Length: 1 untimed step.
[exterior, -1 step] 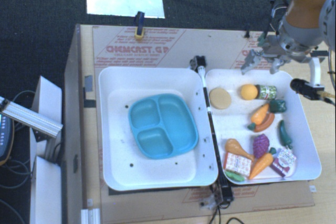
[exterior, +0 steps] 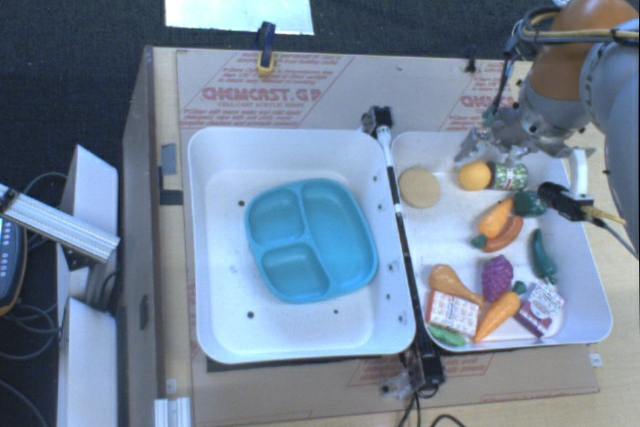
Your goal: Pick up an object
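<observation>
My gripper (exterior: 493, 153) hangs over the far edge of the right bin (exterior: 598, 300), its grey fingers spread open with nothing between them. Just below it lie a yellow lemon (exterior: 474, 176) and a small green can (exterior: 509, 178), side by side. A tan round disc (exterior: 419, 186) rests to their left. Nearer the front lie an orange hot dog (exterior: 498, 221), a green vegetable (exterior: 543, 255), purple grapes (exterior: 496, 275), a squash (exterior: 449, 281), a carrot (exterior: 497, 314), a small box (exterior: 452, 314) and a red-and-white packet (exterior: 543, 305).
The left bin (exterior: 215, 245) holds a blue divided plate (exterior: 310, 239). A black clamp (exterior: 380, 123) sits on the ridge between the bins. The grey arm with its orange band (exterior: 590, 15) fills the upper right, and a dark cable piece (exterior: 565, 201) hangs over the right bin's side.
</observation>
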### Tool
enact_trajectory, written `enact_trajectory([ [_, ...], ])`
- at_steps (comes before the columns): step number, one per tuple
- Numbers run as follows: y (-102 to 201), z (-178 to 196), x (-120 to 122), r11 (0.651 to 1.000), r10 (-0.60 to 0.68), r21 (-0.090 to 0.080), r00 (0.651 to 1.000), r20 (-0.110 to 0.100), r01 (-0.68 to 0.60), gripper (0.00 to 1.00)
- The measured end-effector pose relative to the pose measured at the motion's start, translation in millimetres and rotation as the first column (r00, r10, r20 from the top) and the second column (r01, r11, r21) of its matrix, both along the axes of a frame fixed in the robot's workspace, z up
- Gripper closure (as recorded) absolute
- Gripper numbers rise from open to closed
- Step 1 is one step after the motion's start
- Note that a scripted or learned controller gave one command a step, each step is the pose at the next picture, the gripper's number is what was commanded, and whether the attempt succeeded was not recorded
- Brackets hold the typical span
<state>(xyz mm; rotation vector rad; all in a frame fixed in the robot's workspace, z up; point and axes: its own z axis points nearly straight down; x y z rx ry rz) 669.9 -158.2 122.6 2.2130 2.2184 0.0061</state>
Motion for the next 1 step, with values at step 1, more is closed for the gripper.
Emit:
enact_trajectory([
  [1, -3.8, 10.8, -25.2, 1.000, -0.001, 0.002, 1.000, -0.006, 0.001, 0.00],
])
